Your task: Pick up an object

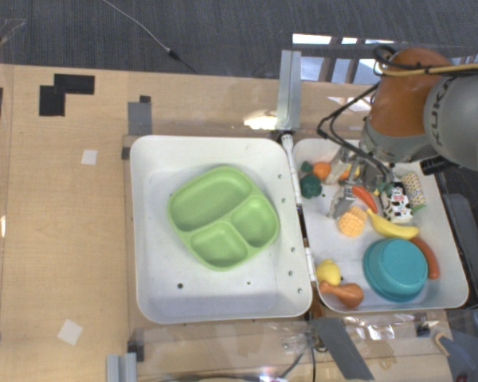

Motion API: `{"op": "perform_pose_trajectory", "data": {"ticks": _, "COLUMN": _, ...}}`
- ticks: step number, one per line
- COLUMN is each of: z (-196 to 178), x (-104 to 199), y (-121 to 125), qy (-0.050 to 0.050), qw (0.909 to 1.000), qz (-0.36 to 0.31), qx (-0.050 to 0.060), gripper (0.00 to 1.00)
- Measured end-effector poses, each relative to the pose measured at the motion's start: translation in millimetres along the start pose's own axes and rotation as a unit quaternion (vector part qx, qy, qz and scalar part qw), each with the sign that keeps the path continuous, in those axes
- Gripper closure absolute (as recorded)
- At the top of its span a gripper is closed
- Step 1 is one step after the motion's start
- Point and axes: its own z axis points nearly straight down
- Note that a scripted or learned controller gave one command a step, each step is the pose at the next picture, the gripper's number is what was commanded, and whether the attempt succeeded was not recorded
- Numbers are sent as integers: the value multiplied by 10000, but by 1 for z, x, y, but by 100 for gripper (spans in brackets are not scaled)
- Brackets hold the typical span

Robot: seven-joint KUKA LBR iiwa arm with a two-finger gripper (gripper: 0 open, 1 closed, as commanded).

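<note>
Nearest you, at the front of the right bin [459, 293], you had one brown-orange toy [347, 294] with one small yellow piece [329, 272] touching it from behind. Just beside them sat one teal bowl [395, 269], upside down as far as you could judge, and one orange sausage-shaped piece [427, 259] curved along the bowl's right side. One banana [392, 228] lay against the bowl's far rim.

In the left bin [147, 237] you had a single thing, one green divided plate [223, 215] with three compartments, lying near the middle.

Farther back in the right bin you had one yellow corn cob [350, 224], one red-orange carrot-like stick [364, 196], one black-and-white patterned toy [397, 203] beside a pale waffle-textured piece [415, 187], one dark green ball [311, 186] and one small orange piece [322, 169] by the divider.

The gripper [344, 195] hung low over that far cluster, its metal fingers [339, 204] pointing down just beside the corn cob and the carrot-like stick. You could not tell whether the fingers were apart or together, nor whether anything sat between them. Behind it rose the arm [406, 94] with its orange band.
</note>
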Motion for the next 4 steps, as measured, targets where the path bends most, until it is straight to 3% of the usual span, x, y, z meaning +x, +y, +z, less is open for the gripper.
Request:
{"op": "perform_pose_trajectory", "data": {"ticks": 1, "z": 2, "x": 67, "y": -50, "qy": -325, "qw": 9973, "qz": -651, "qx": 51, "gripper": 0}}
{"op": "perform_pose_trajectory", "data": {"ticks": 2, "z": 3, "x": 88, "y": -7, "qy": -344, "qw": 9971, "qz": -678, "qx": 41, "gripper": 0}}
{"op": "perform_pose_trajectory", "data": {"ticks": 3, "z": -12, "x": 83, "y": -5, "qy": -442, "qw": 9965, "qz": -708, "qx": 45, "gripper": 100}}
{"op": "perform_pose_trajectory", "data": {"ticks": 4, "z": -46, "x": 107, "y": 4, "qy": -302, "qw": 9917, "qz": -1246, "qx": 60, "gripper": 100}}
